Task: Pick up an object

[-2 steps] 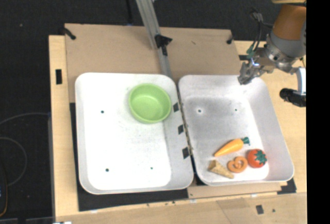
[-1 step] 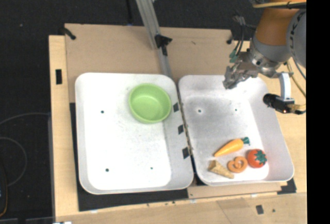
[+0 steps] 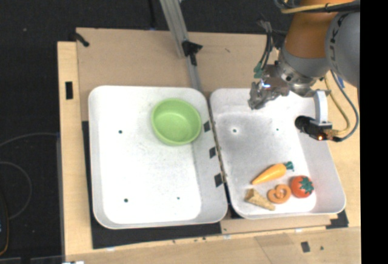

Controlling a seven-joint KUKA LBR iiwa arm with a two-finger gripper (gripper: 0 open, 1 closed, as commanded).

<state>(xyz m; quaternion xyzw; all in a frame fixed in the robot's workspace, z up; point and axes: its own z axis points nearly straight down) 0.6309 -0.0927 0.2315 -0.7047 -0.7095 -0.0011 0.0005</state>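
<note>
Nothing gripped yet. Candidates for picking bunched in the near corner of the right bin (image 3: pixel 239 135): a toy carrot (image 3: pixel 271 172), a toy tomato (image 3: pixel 301 186), an orange ring-shaped piece (image 3: pixel 279 194) and a tan wedge (image 3: pixel 259 198), all touching or just beside one another. A green bowl (image 3: pixel 176 121) alone in the left bin (image 3: pixel 115 196).

Likely trouble — crowding. Coming down among that cluster could nudge neighbours aside or close on two at once; the round tomato could well roll away, the carrot's taper slip out. The nearby bin wall could also block one finger. The bowl — probably graspable by its rim only.

Gripper (image 3: pixel 262 98) over the far edge of the right bin, well apart from the cluster, pointing down from the orange-banded wrist. Opening of the jaws — cannot tell, too small and dark.
</note>
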